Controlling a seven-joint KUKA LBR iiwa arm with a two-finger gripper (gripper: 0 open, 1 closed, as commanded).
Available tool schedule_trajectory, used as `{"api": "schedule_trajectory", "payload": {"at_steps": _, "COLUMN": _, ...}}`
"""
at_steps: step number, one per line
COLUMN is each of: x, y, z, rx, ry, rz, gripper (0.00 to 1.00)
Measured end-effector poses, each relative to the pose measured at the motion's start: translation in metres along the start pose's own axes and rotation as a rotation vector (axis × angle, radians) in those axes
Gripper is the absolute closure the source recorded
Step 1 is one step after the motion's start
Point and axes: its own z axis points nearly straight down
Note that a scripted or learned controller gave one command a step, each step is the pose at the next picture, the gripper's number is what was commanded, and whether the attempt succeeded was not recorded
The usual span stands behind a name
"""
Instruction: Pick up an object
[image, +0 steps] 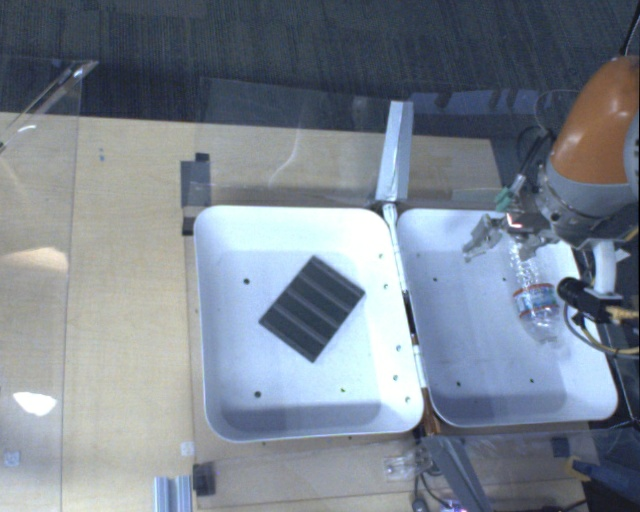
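A clear plastic bottle (532, 295) with a red and blue label lies in the right bin (480, 400), near its right side. My gripper (505, 238) hovers over the back of that bin, just above the bottle's upper end. Its fingers (480, 240) stand apart, so it is open, and I see nothing held between them. A dark ribbed rectangular block (312, 307) lies turned at an angle in the middle of the left bin (230, 400).
A grey upright post (394, 150) stands behind the seam between the two bins. The arm's orange band (595, 120) and black cables (600, 300) hang over the right bin's right side. Pale wooden bench top surrounds the bins.
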Motion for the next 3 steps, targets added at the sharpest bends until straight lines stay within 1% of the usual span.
{"api": "schedule_trajectory", "payload": {"at_steps": 1, "x": 0.008, "y": -0.019, "z": -0.114, "rx": -0.005, "ry": -0.001, "rz": 0.017, "gripper": 0.00}}
{"api": "schedule_trajectory", "payload": {"at_steps": 2, "x": -0.041, "y": -0.063, "z": -0.007, "rx": -0.001, "ry": -0.001, "rz": 0.020, "gripper": 0.00}}
{"api": "schedule_trajectory", "payload": {"at_steps": 3, "x": -0.082, "y": -0.014, "z": 0.071, "rx": -0.002, "ry": -0.001, "rz": -0.049, "gripper": 0.00}}
